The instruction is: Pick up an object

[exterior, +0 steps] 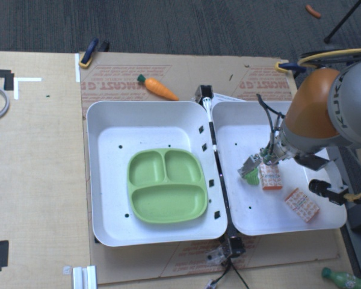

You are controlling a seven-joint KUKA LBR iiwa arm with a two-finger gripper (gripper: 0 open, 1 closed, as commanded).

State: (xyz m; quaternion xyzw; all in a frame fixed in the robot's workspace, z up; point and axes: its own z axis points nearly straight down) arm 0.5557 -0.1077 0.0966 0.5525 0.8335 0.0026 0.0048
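Two shallow white bins sit side by side on a cardboard-covered bench, each a smooth, rounded-cornered plastic tub. The left bin (105, 179) holds one plate (166, 185): pale green, matte, a rounded square split into three compartments, two small ones above and one wide one below. It lies flat in the middle of that bin.

The right bin (240, 209) holds three loose things. One is a small green and grey crumpled piece (250, 170), irregular in shape. Just beside it on the right, touching or nearly so, is a small box (270, 177), white with red print, standing roughly upright in the view. Lower right and apart from both lies a flat packet (301, 205), rectangular, tilted, with an orange-red pattern on white.

One arm (325, 110) reaches in from the right, grey with a glossy orange band. Its gripper (268, 156) hangs low over the right bin, right above the crumpled piece and the box. Whether its fingers are spread or closed I cannot tell; they are too small and dark here.

Outside the bins, one toy carrot (158, 88), orange with a green tip, lies on the cardboard behind the left bin.
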